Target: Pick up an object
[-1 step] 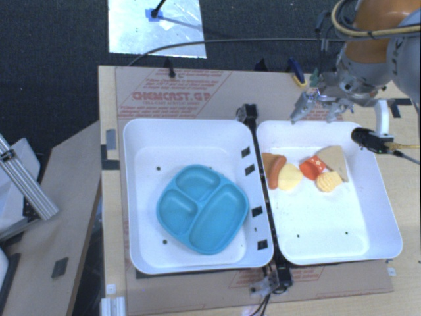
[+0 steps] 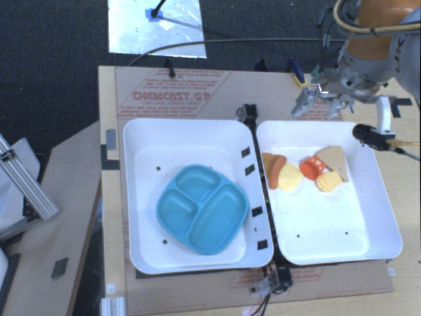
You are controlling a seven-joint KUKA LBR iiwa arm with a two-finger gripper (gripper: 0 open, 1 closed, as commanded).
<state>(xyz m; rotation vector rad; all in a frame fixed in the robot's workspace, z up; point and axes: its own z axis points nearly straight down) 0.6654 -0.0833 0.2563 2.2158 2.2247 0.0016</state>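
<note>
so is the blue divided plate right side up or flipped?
Right side up: the blue plate lies flat in the left bin, its three compartments facing up.

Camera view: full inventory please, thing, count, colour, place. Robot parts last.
Bins: 2, white, side by side on the bench.
Divided plate: 1, blue, in the left bin.
Toy food pieces: a cluster of about five, orange, red, yellow and tan, at the back of the right bin.
Cardboard sheet: 1, tan with red print, under the bins.
Foil-like sheet: 1, silver, on the dark floor behind the bench.
Arm: 1, grey with orange band, upper right.
Gripper: 1, metallic, above the right bin's back edge.
</note>
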